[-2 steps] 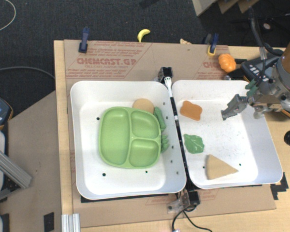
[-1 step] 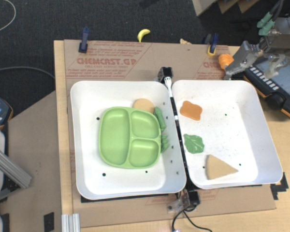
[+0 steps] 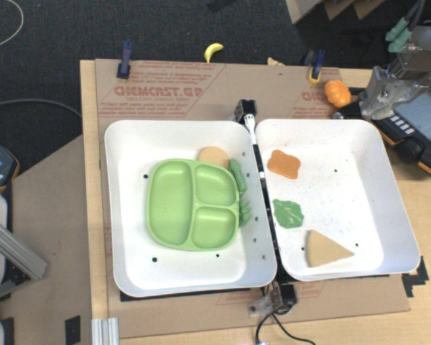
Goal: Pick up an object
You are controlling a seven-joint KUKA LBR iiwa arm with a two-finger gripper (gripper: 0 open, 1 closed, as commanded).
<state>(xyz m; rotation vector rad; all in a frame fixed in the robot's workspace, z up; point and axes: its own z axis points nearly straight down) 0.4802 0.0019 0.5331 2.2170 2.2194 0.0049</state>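
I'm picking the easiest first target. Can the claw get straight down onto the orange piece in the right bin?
Probably yes. The orange piece lies flat on the right bin floor, apart from the green piece and the tan wedge, with nothing over it. The claw sits just outside that bin's far corner.

green tray (image 3: 194, 205), orange piece (image 3: 284, 164), tan wedge (image 3: 325, 249)

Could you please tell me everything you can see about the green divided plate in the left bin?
The green divided plate is pale green, looks like moulded plastic, and has rounded corners. It has three compartments: one long one on its left and two smaller ones on its right. It lies flat and upright on the left bin's floor. A tan round piece and a green leafy piece sit against its upper right edge.
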